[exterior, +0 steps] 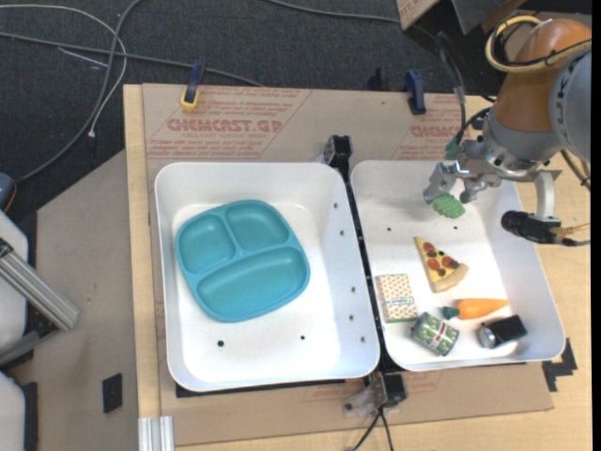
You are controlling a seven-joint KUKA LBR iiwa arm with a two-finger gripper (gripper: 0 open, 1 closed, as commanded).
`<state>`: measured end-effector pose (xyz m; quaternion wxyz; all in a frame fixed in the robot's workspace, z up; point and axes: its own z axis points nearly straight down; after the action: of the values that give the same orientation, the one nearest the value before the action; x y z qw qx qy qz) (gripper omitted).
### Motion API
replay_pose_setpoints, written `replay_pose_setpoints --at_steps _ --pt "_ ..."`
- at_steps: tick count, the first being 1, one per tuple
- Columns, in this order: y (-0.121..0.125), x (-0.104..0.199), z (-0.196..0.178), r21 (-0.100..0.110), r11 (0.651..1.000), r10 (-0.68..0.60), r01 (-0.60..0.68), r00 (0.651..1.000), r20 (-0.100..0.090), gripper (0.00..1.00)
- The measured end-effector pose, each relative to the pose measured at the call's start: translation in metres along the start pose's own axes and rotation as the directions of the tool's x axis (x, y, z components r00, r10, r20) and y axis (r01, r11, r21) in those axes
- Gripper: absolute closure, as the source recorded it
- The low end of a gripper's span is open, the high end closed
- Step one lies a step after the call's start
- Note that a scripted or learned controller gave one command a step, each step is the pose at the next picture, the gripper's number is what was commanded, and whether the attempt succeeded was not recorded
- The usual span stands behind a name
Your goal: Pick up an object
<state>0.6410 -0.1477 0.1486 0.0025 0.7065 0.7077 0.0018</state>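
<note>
In the right bin (526, 271), near its far edge, my gripper (451, 195) points down. A small green leafy toy (450, 207) sits between its fingertips, gripped from both sides. Nearer the front of the same bin lie a toy pizza slice (439, 263), an orange carrot (481, 308), a green can (434, 334) on its side, a small patterned packet (396, 297) and a black cylinder with a silver end (502, 331).
A blue divided plate (244, 258) lies in the left bin (188, 346). The shared wall between the bins runs down the middle, with black clamps (337, 148) at its far end. Blue clamps (193, 83) hold the cardboard at the back.
</note>
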Motion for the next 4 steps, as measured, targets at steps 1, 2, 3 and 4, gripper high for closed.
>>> replay_pose_setpoints --at_steps 1,2,3,4 --pt "0.008 0.006 -0.061 -0.003 1.000 0.000 0.000 1.000 0.000 1.00" --pt "0.004 -0.002 -0.116 -0.002 1.000 0.001 -0.001 1.000 0.001 1.00" --pt "-0.009 0.053 -0.119 0.008 1.000 -0.004 0.004 1.000 -0.003 1.00" --pt "-0.022 0.095 -0.109 0.010 1.000 -0.002 0.002 1.000 -0.003 1.00"
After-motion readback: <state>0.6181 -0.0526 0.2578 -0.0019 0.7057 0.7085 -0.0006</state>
